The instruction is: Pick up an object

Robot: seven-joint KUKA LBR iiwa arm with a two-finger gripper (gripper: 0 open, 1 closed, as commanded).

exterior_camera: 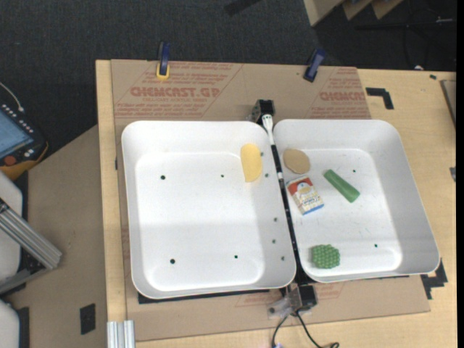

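Observation:
A yellow oblong object (251,162) lies in the left bin (145,187), near its back right corner. In the right bin (406,194) a tan round piece (296,160) sits at the back left. Just in front of it lies a small red, white and blue carton (305,196). A green stick (341,185) lies slantwise near the middle. A green knobbly ball (325,256) rests near the front wall.
Both bins sit on a cardboard sheet (217,85) held by two clamps (163,61) at the back. A black bracket (264,110) stands between the bins at the back and cables (293,307) at the front. A metal rail (25,238) lies at the left.

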